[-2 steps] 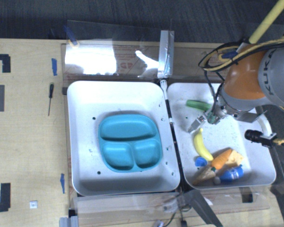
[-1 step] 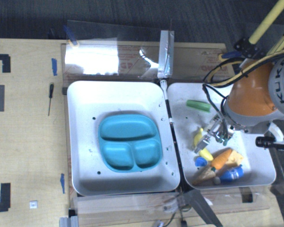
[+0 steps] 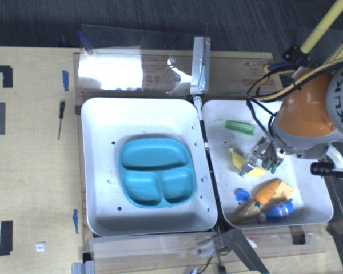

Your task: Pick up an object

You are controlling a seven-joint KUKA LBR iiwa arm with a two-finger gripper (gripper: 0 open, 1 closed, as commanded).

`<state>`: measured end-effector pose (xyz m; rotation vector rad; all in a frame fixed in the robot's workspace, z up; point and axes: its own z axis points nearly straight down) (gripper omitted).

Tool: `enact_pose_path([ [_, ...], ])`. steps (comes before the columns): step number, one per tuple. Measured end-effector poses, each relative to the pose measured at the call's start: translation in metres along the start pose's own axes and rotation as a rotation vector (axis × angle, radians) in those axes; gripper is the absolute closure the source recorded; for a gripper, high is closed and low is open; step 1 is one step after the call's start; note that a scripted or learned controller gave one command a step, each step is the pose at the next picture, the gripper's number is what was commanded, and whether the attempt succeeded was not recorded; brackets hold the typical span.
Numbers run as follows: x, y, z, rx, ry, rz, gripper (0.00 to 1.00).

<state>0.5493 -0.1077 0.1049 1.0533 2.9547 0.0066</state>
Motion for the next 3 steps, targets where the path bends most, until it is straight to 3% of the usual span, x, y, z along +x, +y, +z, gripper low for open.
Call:
enact_pose_path([
  [1, 0.0, 0.0, 0.001, 0.0, 0.001, 0.0, 0.0],
  [2, -0.001, 0.001, -0.01, -0.004, -0.004, 0.001, 1.0],
  [3, 0.005, 0.076, -0.085, 0.0, -0.003, 0.269, 1.0],
])
